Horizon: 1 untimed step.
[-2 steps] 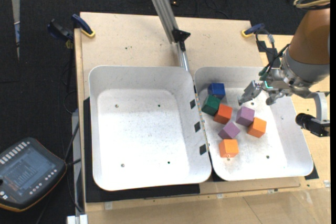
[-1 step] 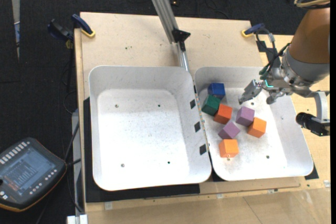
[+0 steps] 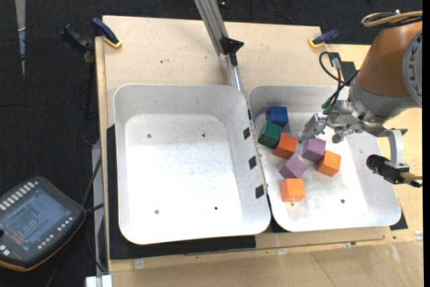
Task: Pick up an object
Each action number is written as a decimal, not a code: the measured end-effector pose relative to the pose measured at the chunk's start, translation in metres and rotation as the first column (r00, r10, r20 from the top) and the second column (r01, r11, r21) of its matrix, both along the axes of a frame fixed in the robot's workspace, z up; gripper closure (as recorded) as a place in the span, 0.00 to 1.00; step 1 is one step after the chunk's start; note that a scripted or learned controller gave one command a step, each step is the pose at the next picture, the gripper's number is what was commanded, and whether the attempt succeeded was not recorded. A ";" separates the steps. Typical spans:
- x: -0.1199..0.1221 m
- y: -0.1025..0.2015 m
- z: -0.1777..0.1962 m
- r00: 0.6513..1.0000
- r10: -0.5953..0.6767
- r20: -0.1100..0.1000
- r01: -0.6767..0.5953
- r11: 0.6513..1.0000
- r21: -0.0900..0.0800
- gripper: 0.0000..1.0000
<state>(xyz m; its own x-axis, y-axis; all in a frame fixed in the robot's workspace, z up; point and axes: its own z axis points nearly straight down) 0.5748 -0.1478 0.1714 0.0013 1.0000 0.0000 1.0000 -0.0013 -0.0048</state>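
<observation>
Several small cubes lie in the right bin (image 3: 363, 208): a blue cube (image 3: 277, 115), a green cube (image 3: 270, 135), a red-orange cube (image 3: 287, 144), two purple cubes (image 3: 314, 149) (image 3: 293, 167) and two orange cubes (image 3: 328, 162) (image 3: 293, 189). My gripper (image 3: 323, 132) hangs over the right bin's back half, just above and behind the upper purple cube. Its fingers stand open, with nothing between them. The arm's orange band (image 3: 393, 64) is at the right edge.
The left bin (image 3: 134, 144) stands beside the right one, the two sharing a raised middle wall. A metal pole (image 3: 208, 3) slants down to the bins' back edge. Clamps sit at the board's far corners. A teach pendant (image 3: 33, 218) lies at lower left.
</observation>
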 end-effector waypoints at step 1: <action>-0.002 -0.009 -0.053 1.000 -0.001 0.006 0.001 1.000 0.002 0.00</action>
<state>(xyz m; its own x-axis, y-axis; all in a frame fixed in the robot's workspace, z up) 0.5732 -0.1565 0.1180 0.0020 1.0000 0.0016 1.0000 -0.0020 0.0013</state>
